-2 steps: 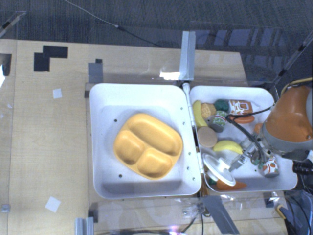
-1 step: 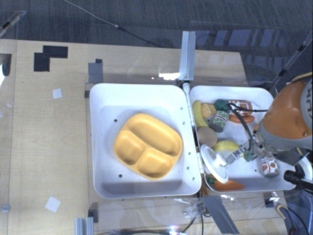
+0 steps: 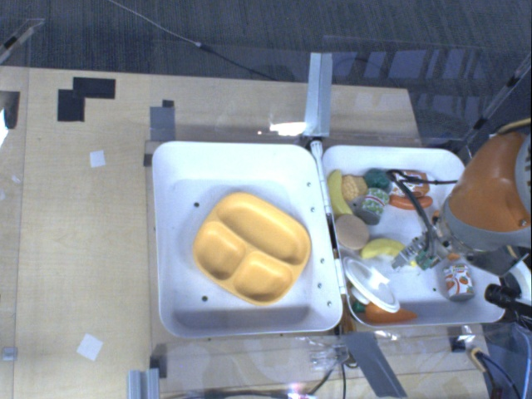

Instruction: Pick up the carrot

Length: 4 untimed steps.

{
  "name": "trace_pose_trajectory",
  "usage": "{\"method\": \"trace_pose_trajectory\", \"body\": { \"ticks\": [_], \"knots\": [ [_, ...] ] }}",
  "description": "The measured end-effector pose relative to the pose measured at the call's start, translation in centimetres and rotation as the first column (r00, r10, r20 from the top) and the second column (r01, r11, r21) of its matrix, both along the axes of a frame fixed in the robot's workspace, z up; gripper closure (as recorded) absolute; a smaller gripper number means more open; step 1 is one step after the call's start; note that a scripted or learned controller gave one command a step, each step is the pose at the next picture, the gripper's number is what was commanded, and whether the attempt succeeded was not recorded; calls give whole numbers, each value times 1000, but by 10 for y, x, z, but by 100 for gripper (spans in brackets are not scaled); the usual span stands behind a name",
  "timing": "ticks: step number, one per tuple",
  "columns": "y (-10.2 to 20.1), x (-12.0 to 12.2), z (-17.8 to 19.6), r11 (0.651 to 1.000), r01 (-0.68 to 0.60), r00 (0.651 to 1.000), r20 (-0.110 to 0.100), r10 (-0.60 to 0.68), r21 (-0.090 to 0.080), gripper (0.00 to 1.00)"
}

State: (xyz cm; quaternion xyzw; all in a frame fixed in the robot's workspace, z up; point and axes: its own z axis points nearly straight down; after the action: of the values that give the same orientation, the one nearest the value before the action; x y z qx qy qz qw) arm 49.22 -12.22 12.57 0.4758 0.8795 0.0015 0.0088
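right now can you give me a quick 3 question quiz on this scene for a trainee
1. True or false: the yellow tray lies in the left bin.
2. Which bin holds the carrot? A) left B) right
3. Fill in: the carrot lies at the right bin's ____ edge, partly under a white lid.

Key
1. True.
2. B. It sits among other toy foods, such as the corn and the banana.
3. Near. The gripper hangs over the middle of that bin, not at the carrot.
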Motion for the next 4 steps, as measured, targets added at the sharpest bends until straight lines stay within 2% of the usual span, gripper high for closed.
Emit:
{"method": "trace_pose_trajectory", "body": {
  "ticks": [1,2,3,4],
  "knots": [
    [-1,0,0,1000,1,1000,1,-1,-2,0],
    [0,3,12,1000,-6,1000,8,6,-2,100],
    [24,-3,23,984,178,984,-11,-178,6,100],
    [24,-4,9,968,249,968,-13,-249,6,100]
  ]
}}
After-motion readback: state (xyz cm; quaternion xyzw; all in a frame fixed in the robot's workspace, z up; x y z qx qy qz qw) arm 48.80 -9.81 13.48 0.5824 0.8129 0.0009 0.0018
